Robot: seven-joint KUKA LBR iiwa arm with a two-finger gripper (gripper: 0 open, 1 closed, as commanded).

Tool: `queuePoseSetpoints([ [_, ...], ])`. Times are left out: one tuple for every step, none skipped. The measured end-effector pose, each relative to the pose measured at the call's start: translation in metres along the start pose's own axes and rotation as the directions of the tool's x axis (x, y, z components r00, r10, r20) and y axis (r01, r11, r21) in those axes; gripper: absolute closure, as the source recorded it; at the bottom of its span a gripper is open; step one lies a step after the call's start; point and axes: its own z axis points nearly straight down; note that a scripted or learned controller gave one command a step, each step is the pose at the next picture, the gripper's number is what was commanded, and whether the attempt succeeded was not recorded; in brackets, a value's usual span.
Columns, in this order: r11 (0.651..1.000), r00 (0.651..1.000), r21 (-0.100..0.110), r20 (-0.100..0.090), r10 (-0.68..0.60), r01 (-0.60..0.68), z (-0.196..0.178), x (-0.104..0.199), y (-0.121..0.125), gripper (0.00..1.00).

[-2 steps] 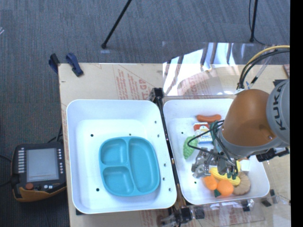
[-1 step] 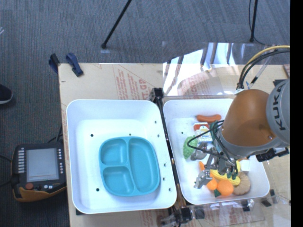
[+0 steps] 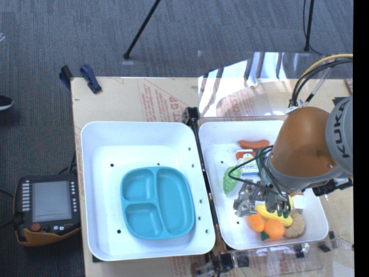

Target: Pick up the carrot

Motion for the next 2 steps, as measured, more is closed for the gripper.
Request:
queuePoseSetpoints([
  [0.91, 0.91, -0.011, 0.03, 0.414, -0.414, -0.02, 0.017, -0.02, 1.0],
  [0.835, 0.834, -0.015, 0.029, 0.551, -0.55, -0.08, 0.031, 0.028, 1.0],
])
